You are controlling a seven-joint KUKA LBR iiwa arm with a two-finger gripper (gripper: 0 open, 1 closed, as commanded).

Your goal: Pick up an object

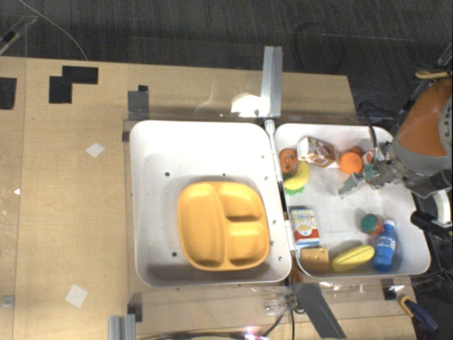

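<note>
My gripper (349, 185) hangs over the right bin (333, 200), pointing down and left above bare floor near the bin's middle. An orange ball (350, 162) lies just above it, and a brown and white packet (316, 151) sits further left. A green ball (371, 223) and a blue bottle (384, 245) lie below and to the right. Along the bin's front lie a yellow banana (352, 257) and a brown block (315, 259). A white carton (303, 225) lies by the left wall. Nothing shows in the gripper.
The left bin (156, 154) holds a yellow divided plate (223, 224). A yellow-green toy (297, 178) and an orange-brown round thing (287, 161) sit against the right bin's left wall. The arm's orange band (425, 122) is at the right edge.
</note>
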